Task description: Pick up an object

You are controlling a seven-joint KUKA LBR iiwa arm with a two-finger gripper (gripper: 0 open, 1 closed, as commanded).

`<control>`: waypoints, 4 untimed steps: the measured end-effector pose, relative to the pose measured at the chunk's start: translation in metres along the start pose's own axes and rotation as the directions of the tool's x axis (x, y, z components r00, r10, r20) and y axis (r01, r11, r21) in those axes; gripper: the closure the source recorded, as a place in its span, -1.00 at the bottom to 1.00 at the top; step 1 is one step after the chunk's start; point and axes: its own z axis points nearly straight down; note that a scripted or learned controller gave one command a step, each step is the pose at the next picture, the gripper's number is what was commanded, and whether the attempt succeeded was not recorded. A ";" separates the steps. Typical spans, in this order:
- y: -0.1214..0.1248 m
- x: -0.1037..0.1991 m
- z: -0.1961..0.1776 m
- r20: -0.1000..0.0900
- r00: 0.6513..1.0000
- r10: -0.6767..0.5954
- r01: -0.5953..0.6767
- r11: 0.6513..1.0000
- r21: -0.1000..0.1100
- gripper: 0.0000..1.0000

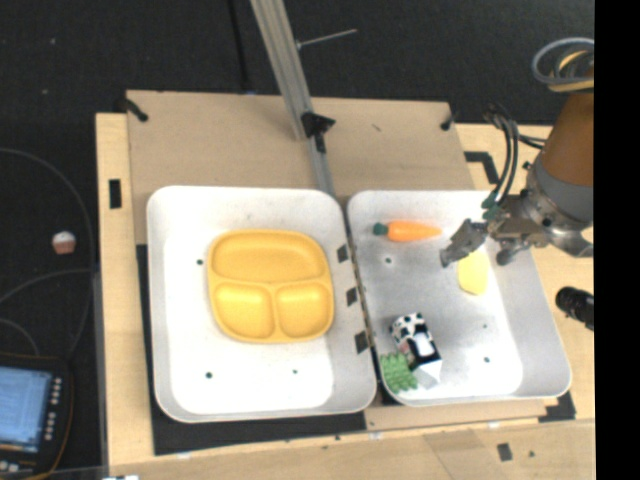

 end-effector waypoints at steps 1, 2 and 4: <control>0.000 0.000 0.000 0.000 1.000 0.001 -0.001 1.000 0.000 -1.00; -0.008 -0.003 0.059 0.002 1.000 0.004 -0.004 1.000 0.006 -1.00; -0.009 -0.004 0.166 0.002 1.000 0.005 -0.005 1.000 0.006 -1.00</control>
